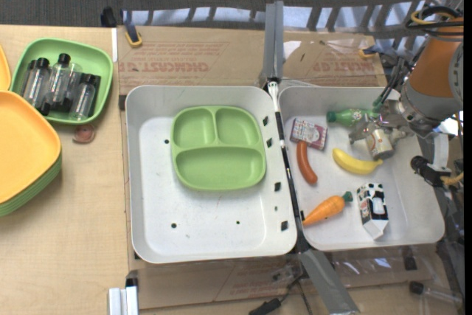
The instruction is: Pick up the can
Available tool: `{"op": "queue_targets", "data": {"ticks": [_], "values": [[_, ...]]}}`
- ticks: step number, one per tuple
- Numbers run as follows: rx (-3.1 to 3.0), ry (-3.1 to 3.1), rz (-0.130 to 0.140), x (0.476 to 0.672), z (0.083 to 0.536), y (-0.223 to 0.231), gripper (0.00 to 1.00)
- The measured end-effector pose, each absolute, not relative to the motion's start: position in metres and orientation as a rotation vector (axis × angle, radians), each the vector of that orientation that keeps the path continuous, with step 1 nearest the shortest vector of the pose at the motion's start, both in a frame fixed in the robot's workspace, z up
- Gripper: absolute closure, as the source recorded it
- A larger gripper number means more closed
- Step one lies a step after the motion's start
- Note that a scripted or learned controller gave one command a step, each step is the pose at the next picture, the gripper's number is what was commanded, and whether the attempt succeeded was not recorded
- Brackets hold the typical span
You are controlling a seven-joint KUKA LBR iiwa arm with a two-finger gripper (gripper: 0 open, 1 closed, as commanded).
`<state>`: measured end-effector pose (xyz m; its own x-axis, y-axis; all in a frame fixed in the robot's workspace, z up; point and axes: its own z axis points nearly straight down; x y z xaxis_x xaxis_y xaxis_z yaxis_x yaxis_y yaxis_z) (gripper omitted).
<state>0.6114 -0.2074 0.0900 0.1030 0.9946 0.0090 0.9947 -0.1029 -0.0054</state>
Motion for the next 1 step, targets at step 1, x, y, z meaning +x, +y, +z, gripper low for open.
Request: {"op": "queue_targets", "data": {"ticks": [1], "values": [[-2.335,-2.098,0.004,0.6101,0.0996,-0.2138,1.0]]}}
